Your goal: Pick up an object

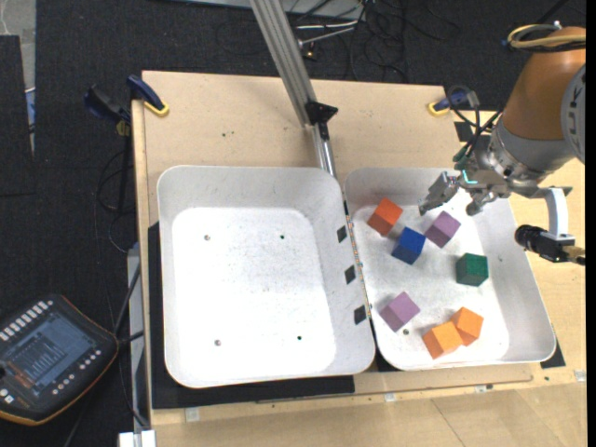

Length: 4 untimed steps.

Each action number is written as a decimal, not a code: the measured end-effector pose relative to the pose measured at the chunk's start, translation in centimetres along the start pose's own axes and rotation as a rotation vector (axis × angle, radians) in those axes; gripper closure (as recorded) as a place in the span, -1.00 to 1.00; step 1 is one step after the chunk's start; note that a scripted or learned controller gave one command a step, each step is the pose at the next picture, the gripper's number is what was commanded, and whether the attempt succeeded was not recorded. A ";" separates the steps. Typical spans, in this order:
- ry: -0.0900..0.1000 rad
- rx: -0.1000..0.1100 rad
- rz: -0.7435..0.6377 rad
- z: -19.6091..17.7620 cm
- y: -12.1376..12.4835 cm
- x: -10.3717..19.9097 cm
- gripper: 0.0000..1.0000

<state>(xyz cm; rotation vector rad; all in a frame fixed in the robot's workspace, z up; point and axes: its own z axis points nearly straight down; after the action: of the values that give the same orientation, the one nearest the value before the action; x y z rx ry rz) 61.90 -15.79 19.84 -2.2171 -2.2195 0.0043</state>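
Blocks, seven of them, all lie in the right bin (521, 287), and I take that bin as my reference for every position below. Largest item first: the wooden bench (242, 119) carries the right bin and, touching its left rim, the left bin (186, 250). From my remote station I see the arm (549, 101) entering from beyond the right bin's far right corner, orange band uppermost, grey wrist below it. The gripper (454, 194) hangs over the bin's far edge, its two fingers spread apart with nothing between them. Contents of the right bin, by position: an orange block (384, 217) near the far left corner; a blue block (409, 245) just beside it toward the centre; a purple block (442, 228) just right of the blue one and directly below the gripper's fingertips, though I cannot tell from this view whether they touch it. A green block (472, 269) sits right of centre, well apart from the walls. A second purple block (401, 310) lies toward the near left side. Two further orange blocks (454, 331) sit touching one another near the bin's near edge. Outside the bin, a teach pendant (47, 357) rests off the bench, well to the left.
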 end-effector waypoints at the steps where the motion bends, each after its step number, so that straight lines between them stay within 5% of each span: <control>1: -0.001 -0.003 -0.001 -0.2 0.1 0.0 -1.00; 2: -0.001 -0.001 0.001 6.0 0.3 -0.4 -1.00; 3: -0.008 -0.026 0.000 7.3 0.9 -0.5 -1.00; 4: -0.010 -0.028 -0.001 6.4 1.0 -0.5 1.00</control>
<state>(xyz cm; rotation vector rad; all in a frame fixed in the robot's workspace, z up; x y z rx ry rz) 62.83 -16.33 13.39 -2.2354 -2.2392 -0.0160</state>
